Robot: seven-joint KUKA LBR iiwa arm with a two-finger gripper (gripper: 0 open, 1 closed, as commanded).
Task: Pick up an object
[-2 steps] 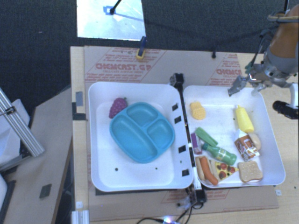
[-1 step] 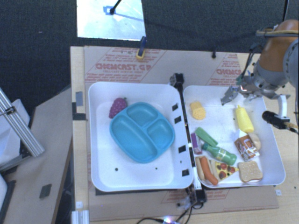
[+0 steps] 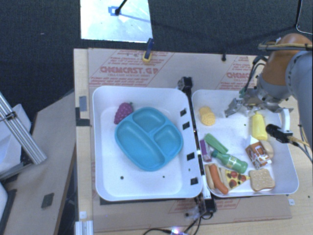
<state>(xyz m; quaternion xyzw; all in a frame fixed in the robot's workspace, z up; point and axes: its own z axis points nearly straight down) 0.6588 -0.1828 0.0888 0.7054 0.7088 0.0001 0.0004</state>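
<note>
- Camera view: two white bins are seen side by side on the bench, the left bin point(image 3: 105, 180) and the right bin point(image 3: 288, 180), split by a black divider strip point(image 3: 190, 131).
- The arm point(image 3: 283, 67) is seen entering from the right, over the right bin's far right corner.
- The gripper point(image 3: 236, 107) is seen low over the far part of the right bin; whether it is wide or narrow cannot be told, and nothing is seen held in it.
- A yellow corn piece point(image 3: 207, 116) is placed near the right bin's far left corner, near the gripper but apart from it.
- A yellow bottle point(image 3: 258, 126) is seen upright-ish by the right bin's right edge, just beside the gripper's wrist.
- A green cylinder point(image 3: 215, 144) and a green bottle with a red cap point(image 3: 230, 161) are laid mid-bin, toward the left edge.
- A purple block point(image 3: 206, 152) is laid along the right bin's left edge.
- A hot dog point(image 3: 215, 178) and a pizza slice point(image 3: 234, 177) are seen at the near left corner.
- A bread slice point(image 3: 262, 179) is laid near the near right corner; a small carton point(image 3: 257, 153) is placed just beyond it.
- In the left bin, a blue divided plate point(image 3: 148, 138) is placed centrally; purple grapes point(image 3: 123, 112) are touching its far left rim.
</note>
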